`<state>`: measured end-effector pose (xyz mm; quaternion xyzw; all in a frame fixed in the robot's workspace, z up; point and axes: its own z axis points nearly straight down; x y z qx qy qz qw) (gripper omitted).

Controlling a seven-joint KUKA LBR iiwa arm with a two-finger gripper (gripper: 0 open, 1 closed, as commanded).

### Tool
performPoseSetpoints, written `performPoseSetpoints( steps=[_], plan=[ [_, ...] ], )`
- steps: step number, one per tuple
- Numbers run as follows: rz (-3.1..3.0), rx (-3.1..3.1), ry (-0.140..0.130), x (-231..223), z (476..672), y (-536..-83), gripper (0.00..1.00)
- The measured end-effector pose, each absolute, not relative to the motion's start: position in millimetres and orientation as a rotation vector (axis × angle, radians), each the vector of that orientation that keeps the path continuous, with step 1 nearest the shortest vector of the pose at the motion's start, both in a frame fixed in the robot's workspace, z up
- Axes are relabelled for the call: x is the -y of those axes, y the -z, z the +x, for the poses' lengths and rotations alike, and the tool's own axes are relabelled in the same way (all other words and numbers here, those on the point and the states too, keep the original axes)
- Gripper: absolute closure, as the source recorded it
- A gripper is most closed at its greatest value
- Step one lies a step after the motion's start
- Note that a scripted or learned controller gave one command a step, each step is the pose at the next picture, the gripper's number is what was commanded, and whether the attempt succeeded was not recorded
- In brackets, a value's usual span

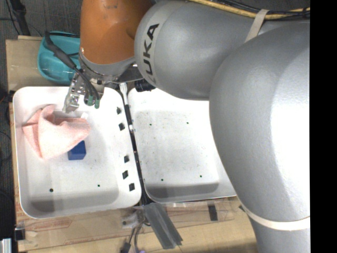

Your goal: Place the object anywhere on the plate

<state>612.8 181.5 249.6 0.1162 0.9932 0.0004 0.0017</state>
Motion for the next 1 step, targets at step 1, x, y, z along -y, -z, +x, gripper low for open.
performPoseSetpoints(
  steps=[1],
  plan=[
    [0.493,-3.105,0.003,-133.5,620.3,-188.3,1.00]
  ],
)
